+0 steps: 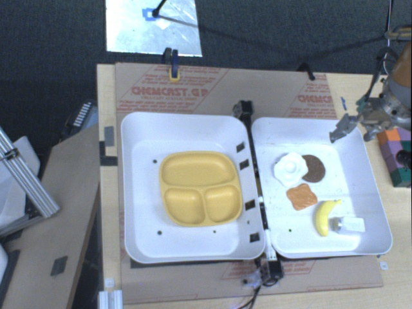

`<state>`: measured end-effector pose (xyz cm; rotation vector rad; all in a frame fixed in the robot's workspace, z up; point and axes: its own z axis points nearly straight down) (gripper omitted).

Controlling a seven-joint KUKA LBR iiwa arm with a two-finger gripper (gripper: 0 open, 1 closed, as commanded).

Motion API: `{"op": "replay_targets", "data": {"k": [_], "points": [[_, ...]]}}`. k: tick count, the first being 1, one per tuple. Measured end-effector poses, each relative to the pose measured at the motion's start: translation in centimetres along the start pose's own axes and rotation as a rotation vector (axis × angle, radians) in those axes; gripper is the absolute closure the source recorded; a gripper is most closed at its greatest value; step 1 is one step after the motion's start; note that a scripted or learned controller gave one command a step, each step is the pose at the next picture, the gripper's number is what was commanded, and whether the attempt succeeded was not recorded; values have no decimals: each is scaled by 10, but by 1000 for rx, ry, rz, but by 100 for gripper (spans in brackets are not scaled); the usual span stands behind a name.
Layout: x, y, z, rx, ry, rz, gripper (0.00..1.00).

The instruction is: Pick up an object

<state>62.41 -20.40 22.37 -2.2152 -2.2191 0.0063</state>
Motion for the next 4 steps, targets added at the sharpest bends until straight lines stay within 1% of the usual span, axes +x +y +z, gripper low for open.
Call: {"op": "replay_targets", "data": {"k": [1, 2, 3, 4], "points": [[0, 2, -5, -9, -2, -2, 0], [0, 10, 39, -6, -2, -4, 0], [0, 16, 100, -5, -1, -5, 0], [0, 19, 136, -16, -3, -4, 0]]}}
